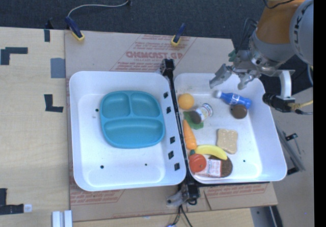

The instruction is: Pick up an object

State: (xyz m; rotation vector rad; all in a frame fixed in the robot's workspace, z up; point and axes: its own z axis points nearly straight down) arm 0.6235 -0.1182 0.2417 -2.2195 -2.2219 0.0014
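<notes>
White right bin (265,162) holds your candidates: nearest you, a banana (211,151) and carrot (189,136); farther back, an orange ball (186,101) and blue bottle (235,99). Above the bin's far edge, the gripper (232,79) hangs spread and unloaded. You are at approach; next, descend onto the bottle and close.

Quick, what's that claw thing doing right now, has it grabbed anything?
Tool: open, fingers spread, holding nothing; it hangs above the right bin's far edge, just above the blue bottle.
</notes>
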